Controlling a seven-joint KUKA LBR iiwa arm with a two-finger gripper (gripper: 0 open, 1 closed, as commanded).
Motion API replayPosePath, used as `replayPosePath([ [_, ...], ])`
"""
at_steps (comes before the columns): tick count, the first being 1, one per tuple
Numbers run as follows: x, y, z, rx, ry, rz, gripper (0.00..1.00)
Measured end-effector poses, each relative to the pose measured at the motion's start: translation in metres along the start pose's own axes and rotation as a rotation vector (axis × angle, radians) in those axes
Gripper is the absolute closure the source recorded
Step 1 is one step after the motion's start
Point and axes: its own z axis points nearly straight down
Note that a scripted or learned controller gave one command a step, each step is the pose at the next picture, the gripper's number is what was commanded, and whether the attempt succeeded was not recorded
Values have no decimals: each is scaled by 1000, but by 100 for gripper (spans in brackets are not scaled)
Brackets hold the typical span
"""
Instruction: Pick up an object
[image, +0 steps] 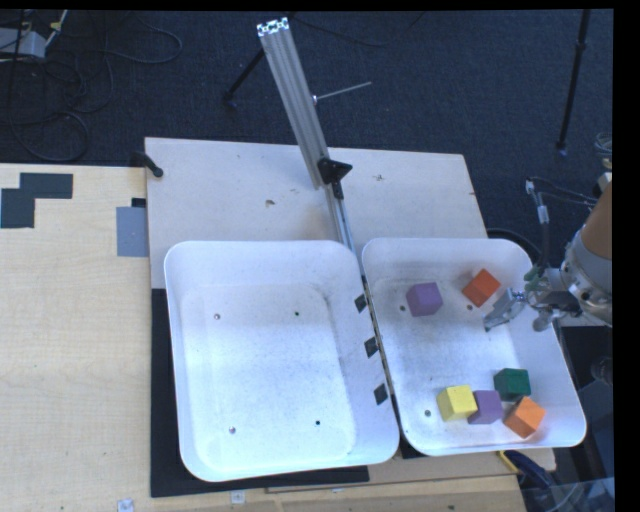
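- The arm (600, 235) enters from the right edge, its orange band showing above the grey wrist.
- The gripper (515, 305) points leftward, hanging low, its metal fingers (498, 316) spread apart, nothing between them.

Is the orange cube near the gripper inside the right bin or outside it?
Inside. The orange cube lies on the right bin's floor, within its rim, beside the gripper.
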Motion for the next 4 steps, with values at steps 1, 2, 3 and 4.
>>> replayPosePath([
  [1, 71, 55, 41, -1, 1, -10, 0],
  [2, 105, 112, 110, -4, -2, -5, 0],
  [3, 85, 100, 108, 2, -2, -1, 0],
  [4, 87, 100, 99, 5, -1, -6, 100],
])
